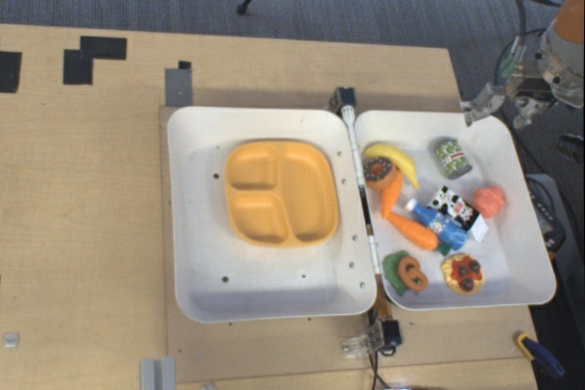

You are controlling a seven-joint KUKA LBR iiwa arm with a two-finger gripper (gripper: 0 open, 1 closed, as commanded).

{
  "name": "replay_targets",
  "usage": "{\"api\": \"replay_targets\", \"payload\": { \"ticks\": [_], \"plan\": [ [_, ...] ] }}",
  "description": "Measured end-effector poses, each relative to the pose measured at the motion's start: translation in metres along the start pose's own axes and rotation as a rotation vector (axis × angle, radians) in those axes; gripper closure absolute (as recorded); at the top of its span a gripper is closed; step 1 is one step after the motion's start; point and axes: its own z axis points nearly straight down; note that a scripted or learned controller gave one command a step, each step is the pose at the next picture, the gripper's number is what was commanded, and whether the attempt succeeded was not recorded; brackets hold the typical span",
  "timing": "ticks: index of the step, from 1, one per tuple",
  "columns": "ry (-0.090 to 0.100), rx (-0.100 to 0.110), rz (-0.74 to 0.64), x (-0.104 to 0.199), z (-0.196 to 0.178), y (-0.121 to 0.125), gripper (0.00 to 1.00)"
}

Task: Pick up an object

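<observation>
At the far right corner of the right bin (526,196), the gripper (498,105) hangs over the rim, with the arm (569,32) reaching in from the right edge; whether it is released or clenched cannot be told from this view, and nothing shows in it. All the small things lie in the right bin. A banana (395,158) curves near the divider, its long axis running from upper left to lower right. Just beside it sits a round donut (378,168). Two carrots follow: one (392,192) points down and leftward, the other (413,232) lies aslant with its tip toward the lower right, touching a blue bottle (437,225). A black-and-white carton (456,210) rests against that bottle. A green can (451,157) lies tilted toward the far side, and a pink ball (490,201) sits near the right wall. Near the front are a pretzel on a green leaf (405,272) and a small pizza (462,273). The left bin (196,196) holds a yellow plate (277,194) with three sections.
</observation>
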Motion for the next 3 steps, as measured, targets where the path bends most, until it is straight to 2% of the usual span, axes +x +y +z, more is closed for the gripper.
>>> {"api": "replay_targets", "payload": {
  "ticks": [1, 2, 3],
  "plan": [
    [0.002, 0.003, -0.15, 0.031, 0.111, 0.008, 0.0],
    [-0.001, -0.003, -0.392, 0.02, 0.161, -0.008, 0.0],
    [-0.003, -0.01, -0.393, 0.02, 0.148, -0.005, 1.0]
  ]
}}
